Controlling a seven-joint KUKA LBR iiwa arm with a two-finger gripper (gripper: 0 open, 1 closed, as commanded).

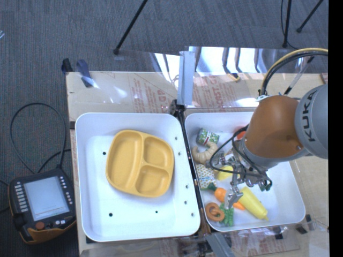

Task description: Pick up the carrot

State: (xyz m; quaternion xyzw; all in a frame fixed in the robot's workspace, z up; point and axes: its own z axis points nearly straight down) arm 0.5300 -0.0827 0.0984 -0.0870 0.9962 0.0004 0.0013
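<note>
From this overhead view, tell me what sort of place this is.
Most likely a robotics lab set up for pick-and-place trials. A bench holds two white bins: the left bin with a yellow divided plate, the right bin with toy food. A teach pendant and tripod legs stand on grey carpet.

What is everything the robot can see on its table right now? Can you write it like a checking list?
Surface: two white bins side by side; the left bin holds a yellow divided plate.
Job's things: the carrot lies in the right bin, orange with green leaves, just under the gripper.
Clutter: a yellow corn-like toy, an orange ring-shaped piece, a green can and other small toys sit around the carrot.
Grippers: the gripper hangs over the carrot; whether it grasps is unclear.
Cables: a yellow and black hose loops above the arm.
Surroundings: a control pendant with its cable, tripod legs, grey carpet.
</note>
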